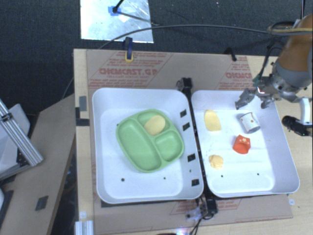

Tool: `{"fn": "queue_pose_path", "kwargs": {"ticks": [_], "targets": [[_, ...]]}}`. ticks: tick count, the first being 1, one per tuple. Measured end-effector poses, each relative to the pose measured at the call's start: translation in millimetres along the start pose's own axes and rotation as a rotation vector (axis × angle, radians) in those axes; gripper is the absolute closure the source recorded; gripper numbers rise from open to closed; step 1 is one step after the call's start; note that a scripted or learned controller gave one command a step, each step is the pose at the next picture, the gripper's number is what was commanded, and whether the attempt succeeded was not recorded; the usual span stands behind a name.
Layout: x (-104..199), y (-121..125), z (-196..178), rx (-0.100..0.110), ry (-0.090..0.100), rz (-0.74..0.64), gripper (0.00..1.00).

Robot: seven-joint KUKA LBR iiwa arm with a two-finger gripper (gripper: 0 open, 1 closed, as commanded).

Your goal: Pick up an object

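The right bin (279, 177) holds a pale yellow piece (212, 120), a white and grey cylinder (249, 122) lying on its side, a red object (241, 144) and a small yellow lump (216, 161). My gripper (255, 101) hovers over the bin's far edge, just above and behind the cylinder. Its two dark fingers are spread open with nothing between them. The grey arm with its orange band (296, 50) comes in from the upper right.
The left bin (105, 180) holds a green divided plate (142, 153) with a yellow food item (155, 125) in its far compartment. A black clip divider (191, 131) runs between the bins. A cable (205, 27) arcs over the bench's back.
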State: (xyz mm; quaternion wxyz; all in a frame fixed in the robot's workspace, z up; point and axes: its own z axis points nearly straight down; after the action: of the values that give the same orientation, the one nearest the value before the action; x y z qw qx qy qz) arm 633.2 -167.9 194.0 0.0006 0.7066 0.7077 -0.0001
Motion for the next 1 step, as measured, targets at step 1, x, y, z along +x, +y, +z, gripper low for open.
{"fn": "queue_pose_path", "kwargs": {"ticks": [1], "targets": [[0.0, 3.2, 39.8, -0.001, 0.0, 0.0, 0.0]]}}
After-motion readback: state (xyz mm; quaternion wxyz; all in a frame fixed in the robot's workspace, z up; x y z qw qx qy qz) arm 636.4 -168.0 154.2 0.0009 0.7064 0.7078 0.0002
